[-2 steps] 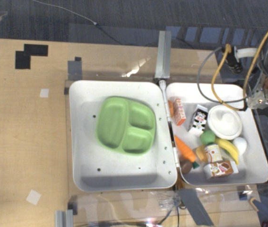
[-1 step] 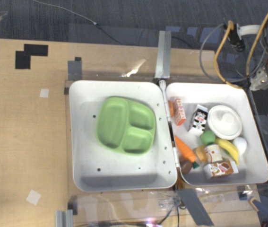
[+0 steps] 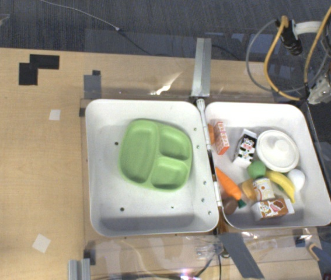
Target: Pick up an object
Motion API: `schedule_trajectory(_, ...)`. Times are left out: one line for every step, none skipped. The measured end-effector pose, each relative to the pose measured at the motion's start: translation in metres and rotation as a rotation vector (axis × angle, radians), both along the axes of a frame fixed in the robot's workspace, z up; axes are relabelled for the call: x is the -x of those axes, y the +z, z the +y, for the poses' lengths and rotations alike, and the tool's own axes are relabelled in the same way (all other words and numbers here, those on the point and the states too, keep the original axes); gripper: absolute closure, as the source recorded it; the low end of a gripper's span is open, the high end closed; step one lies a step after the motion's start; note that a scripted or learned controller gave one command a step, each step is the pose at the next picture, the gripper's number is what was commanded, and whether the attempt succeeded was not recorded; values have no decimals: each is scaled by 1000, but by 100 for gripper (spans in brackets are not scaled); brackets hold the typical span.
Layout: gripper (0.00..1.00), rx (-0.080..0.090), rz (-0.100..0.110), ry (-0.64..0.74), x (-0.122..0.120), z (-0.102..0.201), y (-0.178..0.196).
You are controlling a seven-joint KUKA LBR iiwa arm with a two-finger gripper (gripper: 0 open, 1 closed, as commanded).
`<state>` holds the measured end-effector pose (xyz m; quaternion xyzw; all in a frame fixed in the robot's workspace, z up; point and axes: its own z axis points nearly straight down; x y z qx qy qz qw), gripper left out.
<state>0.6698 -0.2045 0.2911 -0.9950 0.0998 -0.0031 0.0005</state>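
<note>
The right bin (image 3: pixel 305 127) holds a heap of toy food. An orange-and-white carton (image 3: pixel 219 137) lies by its left wall, with a black-and-white small box (image 3: pixel 246 146) beside it. A white round bowl (image 3: pixel 277 147) sits to the right of them. Below the bowl are a green piece (image 3: pixel 257 169), a yellow banana (image 3: pixel 283 184) and a white egg (image 3: pixel 296 178). An orange carrot (image 3: pixel 229 184) lies slantwise at the lower left, next to a small labelled can (image 3: pixel 262 188) and a brown carton (image 3: pixel 270 209). Part of the arm with its cables (image 3: pixel 328 74) hangs beyond the right bin's far corner.
The left bin (image 3: pixel 101 203) holds a green divided plate (image 3: pixel 153 154) in its middle. A metal bar (image 3: pixel 201 74) stands behind the seam between the bins. Yellow and grey cables (image 3: pixel 282 39) loop at the upper right. Black marks (image 3: pixel 37 67) lie on the wooden bench at left.
</note>
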Motion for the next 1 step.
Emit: schedule_trajectory(100,0,3,-1,61,-3,5)
